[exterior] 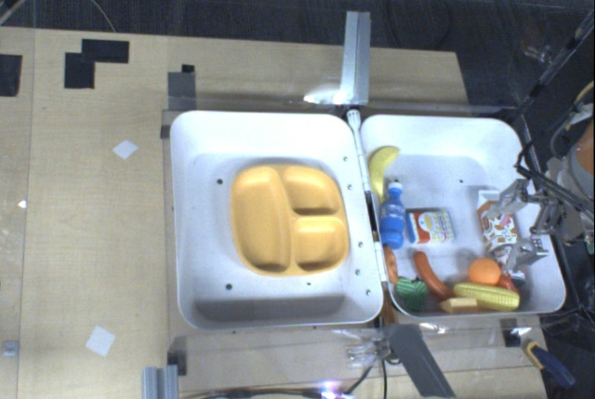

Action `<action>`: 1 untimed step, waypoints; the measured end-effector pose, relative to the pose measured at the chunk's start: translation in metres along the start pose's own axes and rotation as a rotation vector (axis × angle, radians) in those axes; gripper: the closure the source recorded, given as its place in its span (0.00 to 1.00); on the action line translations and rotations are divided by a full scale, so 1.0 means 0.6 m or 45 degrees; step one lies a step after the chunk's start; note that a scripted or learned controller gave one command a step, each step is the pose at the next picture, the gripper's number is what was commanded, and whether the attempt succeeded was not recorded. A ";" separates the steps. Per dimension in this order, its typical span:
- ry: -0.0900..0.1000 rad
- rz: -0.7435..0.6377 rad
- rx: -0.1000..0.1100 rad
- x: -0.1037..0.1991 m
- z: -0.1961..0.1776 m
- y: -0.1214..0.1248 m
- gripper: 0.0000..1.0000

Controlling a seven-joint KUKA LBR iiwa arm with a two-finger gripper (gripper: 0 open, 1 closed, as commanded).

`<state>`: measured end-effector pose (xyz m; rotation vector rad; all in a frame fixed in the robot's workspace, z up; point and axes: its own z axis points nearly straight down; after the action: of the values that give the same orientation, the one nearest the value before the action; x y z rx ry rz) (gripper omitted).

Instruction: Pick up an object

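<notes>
The right bin (446, 141) holds several toy foods: a yellow banana (380, 166), a blue bottle (392, 215), a small juice carton (431, 226), a red sausage (431, 274), an orange (483, 272), a corn cob (485, 296), a green piece (411, 295) and a white patterned packet (497, 225). My gripper (521, 222) reaches in low from the right, by the bin's right wall. Its fingers stand apart, one above the packet's right edge and one below it. The gripper is open, and I see nothing lifted.
The left bin (200, 202) holds a yellow divided tray (288, 219). A metal post (357, 58) rises behind the seam between the bins. Cables and arm parts (567, 165) crowd the right edge. Tan bench surface (84, 230) lies to the left.
</notes>
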<state>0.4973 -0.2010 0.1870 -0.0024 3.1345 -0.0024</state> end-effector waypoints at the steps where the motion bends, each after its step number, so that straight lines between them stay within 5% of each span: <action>1: -0.003 0.015 -0.003 0.005 -0.026 0.132 0.00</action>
<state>0.4942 -0.1220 0.2026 0.0156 3.1319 0.0015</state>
